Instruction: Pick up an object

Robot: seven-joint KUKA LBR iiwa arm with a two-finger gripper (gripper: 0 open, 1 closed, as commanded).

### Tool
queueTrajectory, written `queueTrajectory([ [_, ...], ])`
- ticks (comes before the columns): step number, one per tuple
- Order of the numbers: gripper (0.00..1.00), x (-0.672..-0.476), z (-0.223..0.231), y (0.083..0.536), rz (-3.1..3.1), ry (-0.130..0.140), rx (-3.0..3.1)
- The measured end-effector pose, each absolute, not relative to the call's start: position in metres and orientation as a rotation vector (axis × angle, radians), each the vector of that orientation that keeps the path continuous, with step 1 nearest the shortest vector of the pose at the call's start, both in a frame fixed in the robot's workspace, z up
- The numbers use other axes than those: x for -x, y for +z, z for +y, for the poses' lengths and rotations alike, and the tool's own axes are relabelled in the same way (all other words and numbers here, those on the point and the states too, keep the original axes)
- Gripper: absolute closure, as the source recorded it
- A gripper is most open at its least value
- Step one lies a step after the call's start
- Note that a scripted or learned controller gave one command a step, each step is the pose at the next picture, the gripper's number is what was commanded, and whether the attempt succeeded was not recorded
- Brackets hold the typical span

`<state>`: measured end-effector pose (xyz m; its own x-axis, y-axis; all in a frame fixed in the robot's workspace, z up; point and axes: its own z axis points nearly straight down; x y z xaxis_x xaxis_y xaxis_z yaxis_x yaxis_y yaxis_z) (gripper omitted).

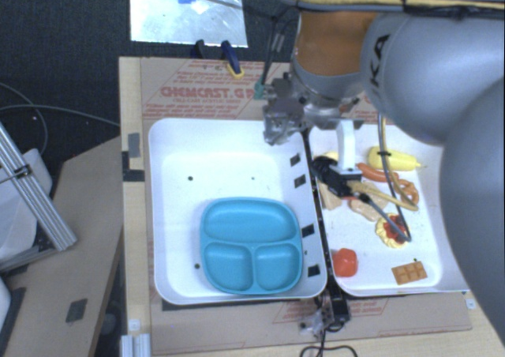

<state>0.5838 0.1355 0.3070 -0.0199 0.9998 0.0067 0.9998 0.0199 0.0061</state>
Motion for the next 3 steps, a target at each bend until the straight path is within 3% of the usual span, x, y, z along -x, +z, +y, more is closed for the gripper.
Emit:
queueTrajectory([
  [1, 1.0, -0.531, 0.124, 0.437, -2.233, -0.023, 2.219],
  [2, 1.0, -0.542, 0.047, 0.415, -2.217, 0.0, 2.23],
  [3, 1.0, -0.583, -0.026, 0.543, -2.228, -0.016, 2.238],
])
